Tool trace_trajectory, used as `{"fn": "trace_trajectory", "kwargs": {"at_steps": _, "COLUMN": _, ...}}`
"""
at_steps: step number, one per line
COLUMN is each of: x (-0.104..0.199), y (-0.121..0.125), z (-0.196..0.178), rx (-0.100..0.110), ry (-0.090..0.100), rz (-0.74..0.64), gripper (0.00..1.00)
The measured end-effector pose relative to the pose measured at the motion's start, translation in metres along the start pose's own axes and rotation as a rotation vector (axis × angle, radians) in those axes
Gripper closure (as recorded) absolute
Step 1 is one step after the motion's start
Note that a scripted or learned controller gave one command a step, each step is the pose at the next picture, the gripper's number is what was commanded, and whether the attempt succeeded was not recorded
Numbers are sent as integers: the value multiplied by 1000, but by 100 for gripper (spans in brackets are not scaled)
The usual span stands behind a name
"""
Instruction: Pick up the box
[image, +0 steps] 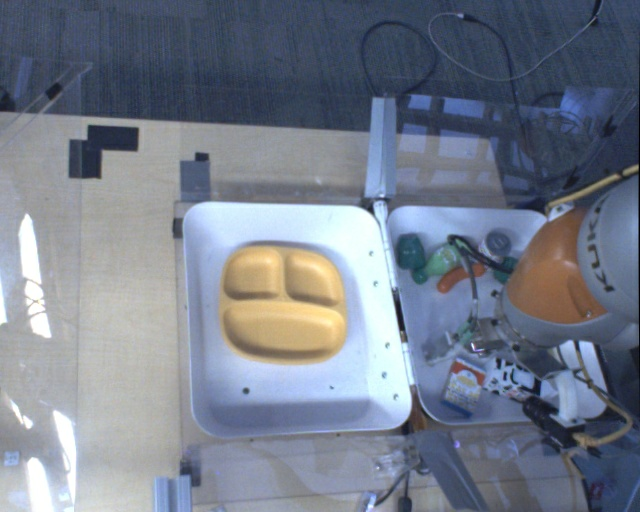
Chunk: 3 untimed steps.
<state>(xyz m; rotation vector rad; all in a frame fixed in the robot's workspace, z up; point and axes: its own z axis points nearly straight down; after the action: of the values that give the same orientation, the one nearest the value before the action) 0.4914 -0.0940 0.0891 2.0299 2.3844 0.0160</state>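
The box (462, 387) is small, with a red, white and blue print, and lies flat near the front edge of the right bin (430, 400). My gripper (478, 335) hangs below the arm's orange band (555, 275), just behind the box and a little to its right. It is low over the bin floor, and nothing shows in its grasp. The wrist hides part of the bin's right side.
A black-and-white packet (512, 378) lies right of the box. Green items (410, 250), an orange piece (452, 279) and a grey cap (497, 242) sit at the right bin's back. A yellow compartment tray (284, 303) rests in the left bin (210, 400).
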Motion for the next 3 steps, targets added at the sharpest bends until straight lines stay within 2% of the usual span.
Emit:
{"fn": "trace_trajectory", "kwargs": {"at_steps": 1, "x": 2, "y": 1, "z": 0, "rx": -2, "ry": -5, "rz": -102, "gripper": 0}}
{"fn": "trace_trajectory", "kwargs": {"at_steps": 2, "x": 2, "y": 1, "z": 0, "rx": -2, "ry": -3, "rz": -143, "gripper": 0}}
{"fn": "trace_trajectory", "kwargs": {"at_steps": 3, "x": -5, "y": -1, "z": 0, "rx": 2, "ry": 1, "rz": -3, "gripper": 0}}
